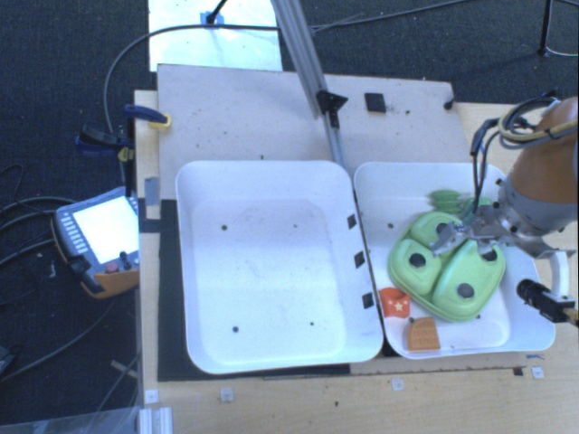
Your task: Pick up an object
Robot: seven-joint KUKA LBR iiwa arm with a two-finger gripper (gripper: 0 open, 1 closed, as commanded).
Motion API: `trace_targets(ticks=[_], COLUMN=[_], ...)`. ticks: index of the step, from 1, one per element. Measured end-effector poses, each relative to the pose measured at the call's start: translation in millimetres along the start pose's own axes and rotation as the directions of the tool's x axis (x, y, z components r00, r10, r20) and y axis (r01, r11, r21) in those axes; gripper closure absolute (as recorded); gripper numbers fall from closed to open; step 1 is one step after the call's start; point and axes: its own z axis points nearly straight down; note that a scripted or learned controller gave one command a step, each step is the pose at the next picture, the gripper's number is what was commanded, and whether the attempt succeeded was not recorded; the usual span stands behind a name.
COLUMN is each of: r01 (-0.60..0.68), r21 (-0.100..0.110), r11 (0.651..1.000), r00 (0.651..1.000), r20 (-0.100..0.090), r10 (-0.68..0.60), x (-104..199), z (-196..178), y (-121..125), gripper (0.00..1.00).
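Note:
In the right bin (380, 188) lies a large light-green lobed toy (448, 274) with dark round spots. At its lower left sit a small red block (394, 304) and, just below that, an orange block (422, 334). A smaller green piece (445, 199) lies near the bin's far side. My gripper (459, 234) reaches in from the right and sits low over the top of the large green toy, touching or almost touching it. The grey arm with its orange band (547, 165) rises behind it.
The left bin (262, 260) stands beside the right one, their rims meeting in the middle. A slanted metal pole (303, 48) crosses the back of the bench. A teach pendant (98, 238) and cables lie on the floor at left.

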Motion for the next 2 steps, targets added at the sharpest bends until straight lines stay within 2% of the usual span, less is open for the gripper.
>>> trace_targets(ticks=[1,2], r01=[0.003,-0.001], r21=[-0.02,-0.023], r11=[1.0,1.0], r00=[1.0,1.0], r20=[0.005,0.005], r10=[-0.003,0.001], x=[4.5,4.1], z=[26.9,31.8], y=[4.7,6.1], gripper=[0.0,0.0])
